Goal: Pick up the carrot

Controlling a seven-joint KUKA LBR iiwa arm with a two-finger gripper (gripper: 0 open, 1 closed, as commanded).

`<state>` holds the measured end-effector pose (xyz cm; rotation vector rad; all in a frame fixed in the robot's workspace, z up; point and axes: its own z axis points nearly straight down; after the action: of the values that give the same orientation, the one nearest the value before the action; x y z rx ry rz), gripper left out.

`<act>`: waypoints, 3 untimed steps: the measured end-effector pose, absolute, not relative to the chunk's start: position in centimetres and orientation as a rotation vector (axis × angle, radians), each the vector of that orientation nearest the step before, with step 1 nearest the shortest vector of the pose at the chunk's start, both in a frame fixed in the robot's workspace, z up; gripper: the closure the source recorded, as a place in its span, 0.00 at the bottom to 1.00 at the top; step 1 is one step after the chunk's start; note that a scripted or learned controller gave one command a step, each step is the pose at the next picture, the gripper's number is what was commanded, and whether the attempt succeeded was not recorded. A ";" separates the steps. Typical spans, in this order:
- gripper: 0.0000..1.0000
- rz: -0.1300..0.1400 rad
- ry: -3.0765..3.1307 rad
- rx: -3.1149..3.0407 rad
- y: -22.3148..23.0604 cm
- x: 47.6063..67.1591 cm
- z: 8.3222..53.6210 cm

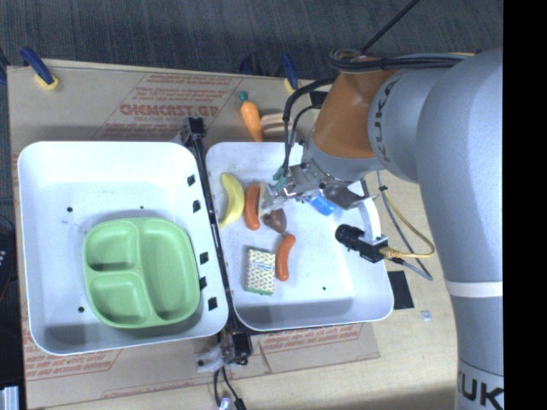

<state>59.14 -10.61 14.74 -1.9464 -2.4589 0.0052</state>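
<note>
The carrot (250, 119) is orange with a small green tip. It lies on the cardboard just behind the right bin's back rim (248, 146), outside the bin. My gripper (281, 191) hangs low over the middle of the right bin, well in front of the carrot. It sits close to an orange-red sausage (252, 206) and a brown lump (275, 220). The wrist and the orange band (350, 118) cover the bin's back right part.
The right bin also holds a banana (231, 196), a second sausage (284, 256), a patterned packet (261, 270) and a blue item (323, 204). A green divided plate (141, 270) lies in the left bin. A pale object (273, 125) lies beside the carrot.
</note>
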 end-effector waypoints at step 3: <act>0.00 0.002 -2.620 -1.735 -18.5 65.4 12.0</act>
<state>65.41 -18.49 11.98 -1.7349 -2.6203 0.0019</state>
